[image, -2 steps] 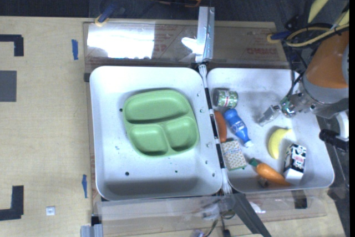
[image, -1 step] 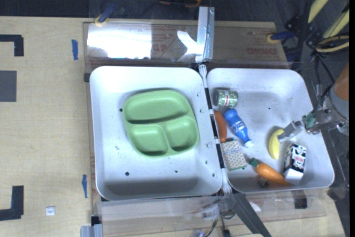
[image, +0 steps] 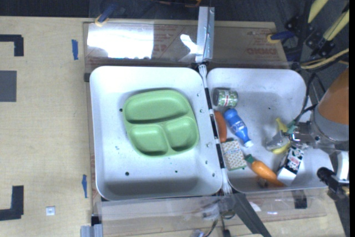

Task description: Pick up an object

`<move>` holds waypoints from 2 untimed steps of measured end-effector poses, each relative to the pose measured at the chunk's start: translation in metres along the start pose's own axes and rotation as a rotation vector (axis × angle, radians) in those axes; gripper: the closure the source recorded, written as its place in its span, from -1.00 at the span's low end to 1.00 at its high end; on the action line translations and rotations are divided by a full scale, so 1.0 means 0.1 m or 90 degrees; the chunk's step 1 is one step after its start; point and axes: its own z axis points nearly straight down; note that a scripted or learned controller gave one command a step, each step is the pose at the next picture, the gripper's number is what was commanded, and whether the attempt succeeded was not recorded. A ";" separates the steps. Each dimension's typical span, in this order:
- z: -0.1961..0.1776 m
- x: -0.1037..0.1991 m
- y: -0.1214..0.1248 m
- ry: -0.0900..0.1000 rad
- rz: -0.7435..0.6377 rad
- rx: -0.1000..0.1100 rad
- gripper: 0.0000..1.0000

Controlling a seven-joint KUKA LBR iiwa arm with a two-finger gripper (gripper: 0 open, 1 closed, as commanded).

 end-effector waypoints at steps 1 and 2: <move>-0.10 -0.02 0.00 -0.003 0.002 -0.001 1.00; -0.95 -0.11 0.37 -0.006 0.150 0.004 1.00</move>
